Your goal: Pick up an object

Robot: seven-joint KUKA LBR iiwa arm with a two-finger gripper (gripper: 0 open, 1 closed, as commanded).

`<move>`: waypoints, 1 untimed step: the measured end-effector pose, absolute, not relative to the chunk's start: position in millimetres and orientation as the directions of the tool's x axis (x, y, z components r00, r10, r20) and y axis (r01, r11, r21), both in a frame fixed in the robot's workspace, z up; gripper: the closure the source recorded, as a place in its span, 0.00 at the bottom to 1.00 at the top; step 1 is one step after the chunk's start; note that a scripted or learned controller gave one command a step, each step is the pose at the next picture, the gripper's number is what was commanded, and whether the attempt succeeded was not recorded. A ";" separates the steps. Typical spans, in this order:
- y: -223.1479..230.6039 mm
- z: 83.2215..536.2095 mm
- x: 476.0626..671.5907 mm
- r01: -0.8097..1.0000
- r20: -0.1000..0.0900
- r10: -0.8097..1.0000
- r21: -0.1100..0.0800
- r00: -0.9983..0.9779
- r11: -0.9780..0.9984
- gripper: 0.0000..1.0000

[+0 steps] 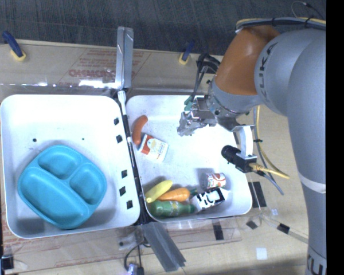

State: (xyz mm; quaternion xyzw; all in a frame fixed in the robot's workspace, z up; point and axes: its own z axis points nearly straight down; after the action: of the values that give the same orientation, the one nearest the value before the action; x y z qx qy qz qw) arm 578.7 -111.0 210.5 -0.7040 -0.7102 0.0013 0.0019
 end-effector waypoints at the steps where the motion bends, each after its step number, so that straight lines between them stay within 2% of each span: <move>1: -124.0 125.9 528.1 0.992 0.001 0.992 -0.005 -0.128 0.128 0.00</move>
State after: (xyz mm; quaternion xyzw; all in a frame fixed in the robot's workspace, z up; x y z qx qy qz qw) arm 528.1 -124.0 125.9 -0.6603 -0.7510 0.0013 0.0020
